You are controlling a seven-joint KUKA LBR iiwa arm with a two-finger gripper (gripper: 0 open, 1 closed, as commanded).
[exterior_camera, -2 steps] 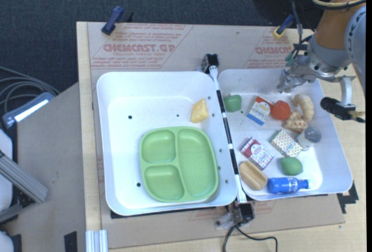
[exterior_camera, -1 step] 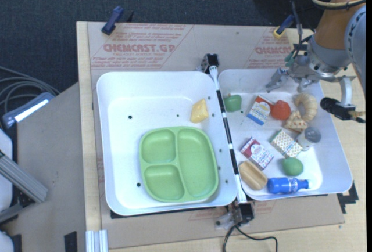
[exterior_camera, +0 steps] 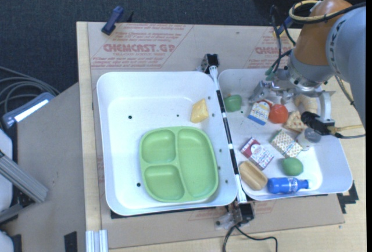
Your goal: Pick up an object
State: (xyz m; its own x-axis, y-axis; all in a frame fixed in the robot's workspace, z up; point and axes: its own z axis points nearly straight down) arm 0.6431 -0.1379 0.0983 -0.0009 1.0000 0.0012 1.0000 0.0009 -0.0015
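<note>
I see the gripper (exterior_camera: 273,94) down inside the right bin (exterior_camera: 334,178), at its far end. Can't tell its state: the wrist and the grey arm (exterior_camera: 325,36) cover most of it from this angle.

Nothing visibly held. Candidates relative to the gripper:
- Small white carton with red and blue print (exterior_camera: 260,111): just below it, touching or nearly so; I can't tell which.
- Red ball-like item (exterior_camera: 278,114): just beside the carton, directly under the gripper body.
- Green round item (exterior_camera: 233,103): just to the gripper's left, against the bin's left wall.
- Tan wedge (exterior_camera: 294,122): to the lower right, partly under the arm's hardware.
- Checkered packet (exterior_camera: 286,143) and red-white packet (exterior_camera: 256,153): farther down, clear of the gripper.
- Green ball (exterior_camera: 292,166), tan bun-shaped piece (exterior_camera: 252,175) and blue bottle (exterior_camera: 287,185) lying flat: at the bin's near end, well apart from the gripper.

Left bin (exterior_camera: 116,129), across the divider from the gripper: green three-compartment tray (exterior_camera: 177,164) and a yellow wedge (exterior_camera: 199,110) just above the tray's far right corner. Both bins sit on the counter (exterior_camera: 93,59).
</note>
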